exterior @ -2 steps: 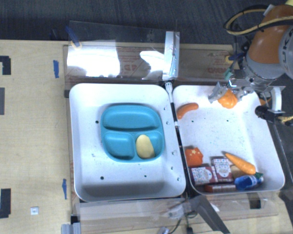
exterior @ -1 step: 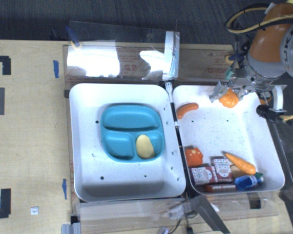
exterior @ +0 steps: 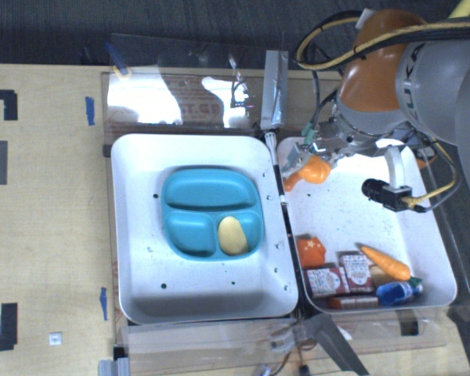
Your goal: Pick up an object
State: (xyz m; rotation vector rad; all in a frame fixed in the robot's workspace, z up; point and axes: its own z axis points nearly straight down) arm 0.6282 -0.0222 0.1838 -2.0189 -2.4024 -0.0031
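Observation:
My gripper point(exterior: 316, 161) hangs over the far left corner of the right bin point(exterior: 439, 241). Its fingers are shut on a small orange toy fruit point(exterior: 314, 171), which sits between the tips close to the bin's left wall. Along the near side of the same bin lie a red-orange toy vegetable point(exterior: 311, 251), a carrot point(exterior: 385, 262), two printed packets point(exterior: 341, 276), a blue bottle point(exterior: 395, 291) and a dark red stick point(exterior: 352, 302).
The left bin point(exterior: 133, 233) holds a blue divided tray point(exterior: 207, 194) with a yellow egg-shaped toy point(exterior: 233, 235) in its near right compartment. A black part point(exterior: 384, 193) on the arm juts over the middle of the right bin. The divider point(exterior: 284, 210) between the bins runs beside the gripper.

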